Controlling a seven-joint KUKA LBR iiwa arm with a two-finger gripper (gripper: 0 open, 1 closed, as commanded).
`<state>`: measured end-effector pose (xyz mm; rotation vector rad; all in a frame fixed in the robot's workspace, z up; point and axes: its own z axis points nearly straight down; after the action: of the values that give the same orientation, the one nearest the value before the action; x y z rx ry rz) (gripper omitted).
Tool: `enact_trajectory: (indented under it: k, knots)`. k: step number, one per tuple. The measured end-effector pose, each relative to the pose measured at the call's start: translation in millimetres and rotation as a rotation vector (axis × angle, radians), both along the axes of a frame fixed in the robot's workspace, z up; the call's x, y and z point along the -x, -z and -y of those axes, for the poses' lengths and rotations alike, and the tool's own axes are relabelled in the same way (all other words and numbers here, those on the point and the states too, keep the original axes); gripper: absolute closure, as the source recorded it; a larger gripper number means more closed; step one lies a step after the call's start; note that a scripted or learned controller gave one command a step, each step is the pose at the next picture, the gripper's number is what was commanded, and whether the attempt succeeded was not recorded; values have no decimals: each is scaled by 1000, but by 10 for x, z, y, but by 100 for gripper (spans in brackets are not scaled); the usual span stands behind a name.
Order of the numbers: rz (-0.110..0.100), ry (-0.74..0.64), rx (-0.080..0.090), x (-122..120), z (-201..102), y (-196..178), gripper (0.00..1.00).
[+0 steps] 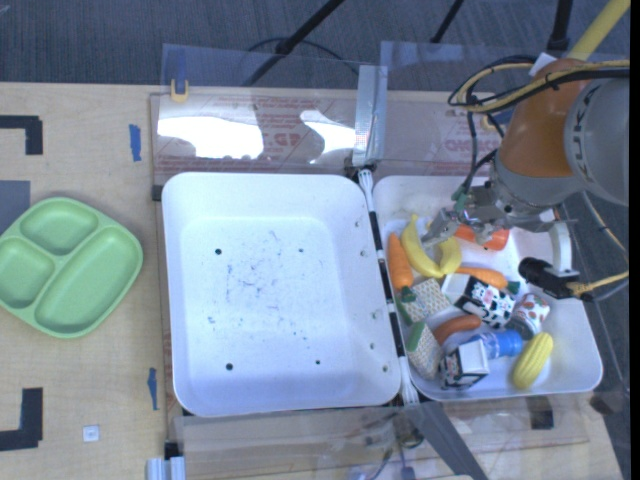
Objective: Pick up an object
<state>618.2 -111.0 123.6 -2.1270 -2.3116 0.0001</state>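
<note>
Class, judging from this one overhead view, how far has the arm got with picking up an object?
Done: the gripper has reached the right bin, low above the banana and the carrot. In hand: nothing visibly sits between its fingers. Left: grasp one toy and lift it; the pile looks undisturbed.

No text, brand or number can be read anywhere. The clear panel [262,133] at about twelve o'clock behind the left bin [270,288] carries faint reddish marks, but they are too blurred by glare to read.
</note>
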Motion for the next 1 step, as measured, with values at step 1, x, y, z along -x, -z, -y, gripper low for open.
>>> enact_trajectory:
  k: [1]
  knots:
    - [14,-225,-2,-127,-131,258,0]
